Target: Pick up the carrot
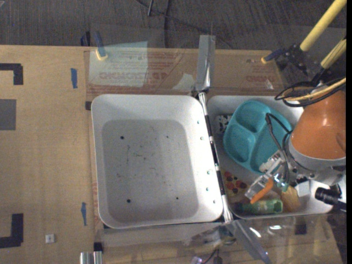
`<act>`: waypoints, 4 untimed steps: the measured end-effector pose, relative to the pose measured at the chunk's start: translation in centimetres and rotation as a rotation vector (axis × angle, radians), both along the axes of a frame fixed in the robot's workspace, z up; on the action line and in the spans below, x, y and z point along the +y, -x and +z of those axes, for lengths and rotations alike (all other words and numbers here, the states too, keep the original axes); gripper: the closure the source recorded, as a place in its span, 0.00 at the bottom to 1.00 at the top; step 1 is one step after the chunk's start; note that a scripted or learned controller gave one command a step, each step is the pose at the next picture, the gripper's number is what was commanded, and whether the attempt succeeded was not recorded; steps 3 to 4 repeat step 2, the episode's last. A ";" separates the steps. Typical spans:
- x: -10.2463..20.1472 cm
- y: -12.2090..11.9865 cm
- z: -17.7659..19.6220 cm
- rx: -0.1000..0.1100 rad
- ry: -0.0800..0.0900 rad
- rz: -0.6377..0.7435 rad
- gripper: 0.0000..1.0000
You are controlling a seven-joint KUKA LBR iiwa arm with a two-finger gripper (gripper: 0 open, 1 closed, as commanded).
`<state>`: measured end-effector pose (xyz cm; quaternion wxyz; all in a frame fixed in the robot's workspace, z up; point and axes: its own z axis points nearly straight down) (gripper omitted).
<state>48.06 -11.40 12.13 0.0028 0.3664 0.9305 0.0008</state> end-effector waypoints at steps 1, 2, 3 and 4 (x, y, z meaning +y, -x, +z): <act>0.0 -0.1 1.0 -0.005 0.000 -0.003 1.00; -0.1 -0.1 1.0 -0.005 0.000 -0.003 0.00; -0.1 -0.1 1.0 -0.005 0.000 -0.003 0.00; -0.1 -0.1 1.0 -0.005 0.000 -0.003 0.00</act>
